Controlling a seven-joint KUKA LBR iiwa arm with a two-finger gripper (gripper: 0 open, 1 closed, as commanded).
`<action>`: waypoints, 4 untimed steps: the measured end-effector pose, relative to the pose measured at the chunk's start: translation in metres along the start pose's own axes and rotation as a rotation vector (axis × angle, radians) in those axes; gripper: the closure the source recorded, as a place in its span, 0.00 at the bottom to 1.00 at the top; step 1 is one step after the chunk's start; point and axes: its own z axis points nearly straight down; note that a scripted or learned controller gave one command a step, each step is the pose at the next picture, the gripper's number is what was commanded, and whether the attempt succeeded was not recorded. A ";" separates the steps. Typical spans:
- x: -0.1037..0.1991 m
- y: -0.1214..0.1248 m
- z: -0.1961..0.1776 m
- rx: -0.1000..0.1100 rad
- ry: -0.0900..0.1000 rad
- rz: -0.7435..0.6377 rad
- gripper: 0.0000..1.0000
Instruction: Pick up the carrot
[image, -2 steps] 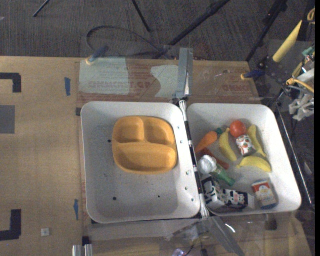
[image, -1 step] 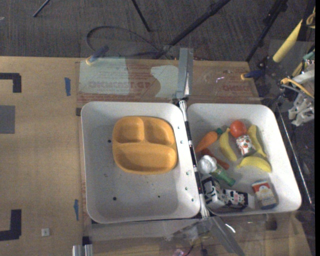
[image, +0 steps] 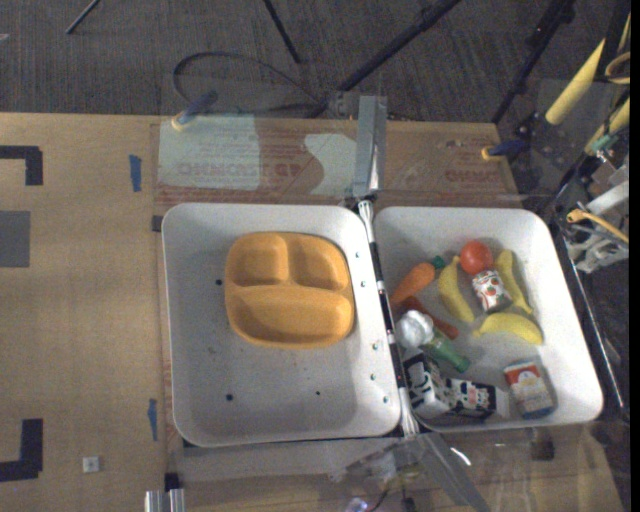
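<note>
The carrot (image: 413, 282), orange with a green stub at its upper end, lies slanted in the right bin (image: 560, 300) close to the bin's left wall. It rests just left of a yellow banana (image: 452, 289) and above a small white object (image: 414, 327).
The left bin (image: 200, 390) holds an orange divided plate (image: 290, 288). Around the carrot in the right bin lie a red tomato (image: 476, 256), a small can (image: 489, 290), a second banana (image: 512, 326), a green-capped bottle (image: 446, 352), a cow-print carton (image: 450, 393) and a small box (image: 527, 386).
</note>
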 end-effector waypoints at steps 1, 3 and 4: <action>0.019 -0.012 0.033 0.000 -0.001 0.054 1.00; 0.028 0.012 0.099 -0.001 0.000 -0.156 1.00; 0.046 0.019 0.034 -0.006 0.004 0.021 1.00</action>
